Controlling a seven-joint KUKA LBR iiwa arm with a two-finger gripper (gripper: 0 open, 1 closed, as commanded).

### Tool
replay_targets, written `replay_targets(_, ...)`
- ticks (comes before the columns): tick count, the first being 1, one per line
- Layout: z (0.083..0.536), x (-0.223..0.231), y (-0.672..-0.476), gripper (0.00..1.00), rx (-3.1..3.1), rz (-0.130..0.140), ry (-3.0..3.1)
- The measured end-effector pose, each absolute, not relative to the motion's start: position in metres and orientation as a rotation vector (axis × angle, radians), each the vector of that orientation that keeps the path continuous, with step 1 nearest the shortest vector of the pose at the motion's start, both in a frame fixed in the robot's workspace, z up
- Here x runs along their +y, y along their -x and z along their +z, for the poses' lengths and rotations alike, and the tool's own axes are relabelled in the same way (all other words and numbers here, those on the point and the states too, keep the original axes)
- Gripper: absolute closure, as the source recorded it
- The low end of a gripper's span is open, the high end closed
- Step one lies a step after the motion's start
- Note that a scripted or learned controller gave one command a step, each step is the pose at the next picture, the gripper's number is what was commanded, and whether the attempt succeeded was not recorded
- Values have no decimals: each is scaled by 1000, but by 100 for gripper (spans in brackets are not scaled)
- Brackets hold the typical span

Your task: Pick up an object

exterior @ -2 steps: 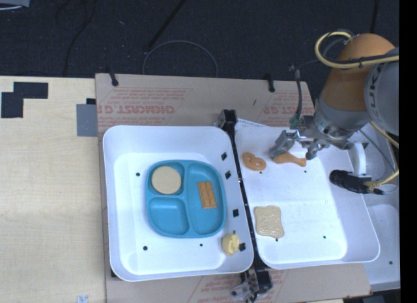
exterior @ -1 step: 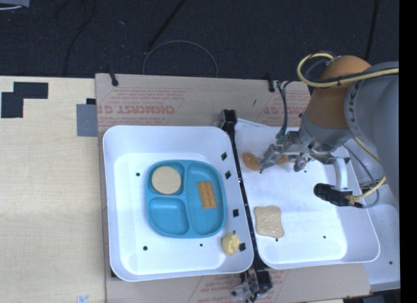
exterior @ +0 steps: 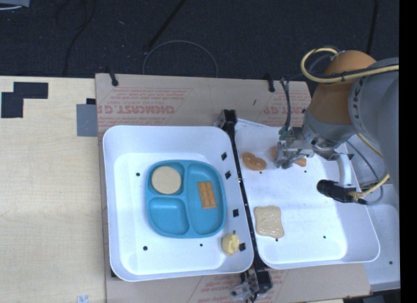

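Two white bins sit side by side. One blue tray, one pretzel, one bread slice. Gripper reaches low in the right bin; I cannot tell its grip.

Dark carpeted floor at twelve o'clock, black cables trailed across it, pale wooden worktop at nine o'clock, brown cardboard sheet lay centrally

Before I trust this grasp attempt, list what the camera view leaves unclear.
- End effector: small and dark over the right bin; finger state unreadable.
- Orange item beside the end effector: partly hidden by it, so shape and contact cannot be judged.
- Arm: cut off by the right side of the view.
- Yellow lump in the left bin: too small to identify.
- Blue tray: round and rectangular items lack detail.
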State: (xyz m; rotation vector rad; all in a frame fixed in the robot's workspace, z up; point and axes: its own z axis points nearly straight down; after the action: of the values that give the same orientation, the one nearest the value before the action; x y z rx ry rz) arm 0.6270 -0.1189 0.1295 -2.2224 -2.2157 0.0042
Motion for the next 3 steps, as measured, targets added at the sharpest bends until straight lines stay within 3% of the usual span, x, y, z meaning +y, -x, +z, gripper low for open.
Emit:
replay_targets(2, 225, -122, -625, 100, -2223, -3, 2224)
replay_targets(3, 232, -81, -601, 100, -2222, 1, 2215)
